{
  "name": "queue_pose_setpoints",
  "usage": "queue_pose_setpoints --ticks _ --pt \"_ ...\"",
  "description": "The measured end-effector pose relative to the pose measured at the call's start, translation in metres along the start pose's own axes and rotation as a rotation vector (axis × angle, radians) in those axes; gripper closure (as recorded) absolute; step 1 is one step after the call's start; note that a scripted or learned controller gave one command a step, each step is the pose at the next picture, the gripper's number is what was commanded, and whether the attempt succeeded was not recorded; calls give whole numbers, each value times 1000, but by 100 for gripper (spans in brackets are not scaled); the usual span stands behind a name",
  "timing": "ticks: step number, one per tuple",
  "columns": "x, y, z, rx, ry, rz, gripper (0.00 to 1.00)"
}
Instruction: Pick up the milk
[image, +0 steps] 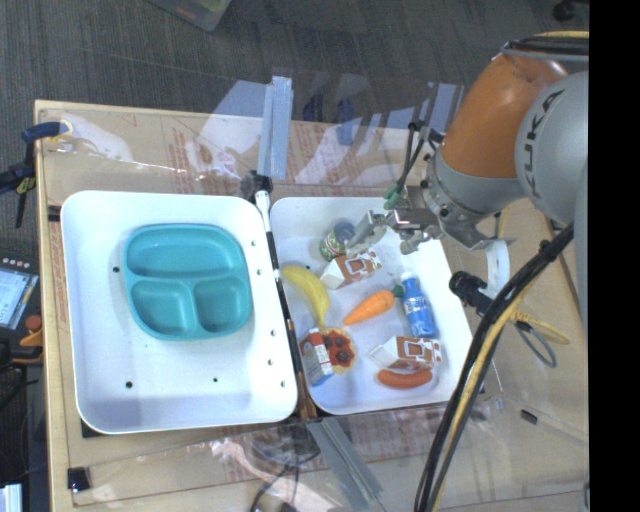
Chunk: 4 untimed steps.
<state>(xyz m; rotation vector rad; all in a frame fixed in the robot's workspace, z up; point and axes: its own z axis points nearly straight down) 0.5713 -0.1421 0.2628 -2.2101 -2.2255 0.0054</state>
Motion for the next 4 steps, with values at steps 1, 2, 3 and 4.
queue_pose_setpoints --ticks 1,2,3,4 --pt "-4 -3 143 2 0 -51 0" --pt "-12 55 172 8 0 -110 0" --pt "-73 79 173 26 5 -86 0" --pt "-72 78 165 29 4 -92 100"
